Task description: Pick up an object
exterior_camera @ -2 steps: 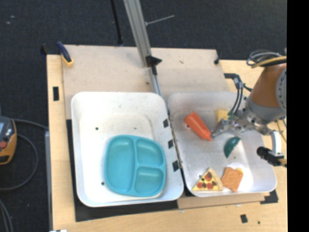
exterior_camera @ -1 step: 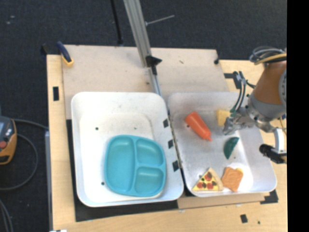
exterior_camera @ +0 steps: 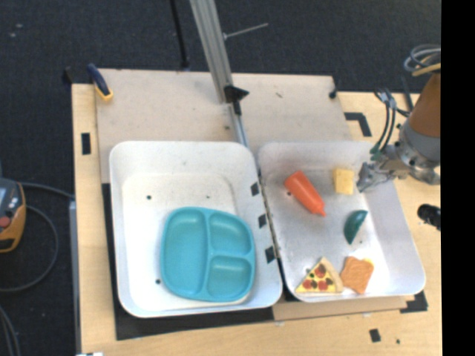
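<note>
The right bin [exterior_camera: 393, 221] holds an orange carrot [exterior_camera: 306, 193], a pale yellow cheese cube [exterior_camera: 344, 181], a dark green wedge [exterior_camera: 355, 225], a pizza slice [exterior_camera: 320, 278] and an orange cracker-like square [exterior_camera: 357, 274]. My gripper [exterior_camera: 369, 176] hangs over the bin's upper right part, just right of the cheese cube and apart from it. Nothing shows between its fingers. The arm's wrist, with its orange band, sits at the view's right edge.
The left bin [exterior_camera: 133, 162] holds a turquoise divided plate [exterior_camera: 208, 254]. A metal post [exterior_camera: 211, 39] rises behind the bins. A grey cable loops by the arm at the right. Beyond the bench lies dark floor.
</note>
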`<state>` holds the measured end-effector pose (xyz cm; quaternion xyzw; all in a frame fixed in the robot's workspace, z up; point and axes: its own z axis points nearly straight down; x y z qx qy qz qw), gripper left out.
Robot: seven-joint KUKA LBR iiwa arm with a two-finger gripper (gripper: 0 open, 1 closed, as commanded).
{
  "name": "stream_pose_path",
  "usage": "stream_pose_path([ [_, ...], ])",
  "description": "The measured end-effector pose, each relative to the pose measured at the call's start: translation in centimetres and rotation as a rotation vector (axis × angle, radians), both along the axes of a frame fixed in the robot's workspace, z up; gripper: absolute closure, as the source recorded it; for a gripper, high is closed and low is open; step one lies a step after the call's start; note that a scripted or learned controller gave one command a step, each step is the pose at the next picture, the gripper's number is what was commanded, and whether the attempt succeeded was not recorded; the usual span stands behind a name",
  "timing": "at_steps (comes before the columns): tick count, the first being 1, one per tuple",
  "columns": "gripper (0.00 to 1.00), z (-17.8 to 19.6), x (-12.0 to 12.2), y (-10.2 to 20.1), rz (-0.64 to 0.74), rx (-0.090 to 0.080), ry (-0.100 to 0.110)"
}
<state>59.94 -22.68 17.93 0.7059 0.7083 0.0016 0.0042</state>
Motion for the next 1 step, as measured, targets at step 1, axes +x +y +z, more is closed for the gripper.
stream_pose_path([
  [1,1.00,4.47,0.15,0.16,0.001,0.001,0.002],
])
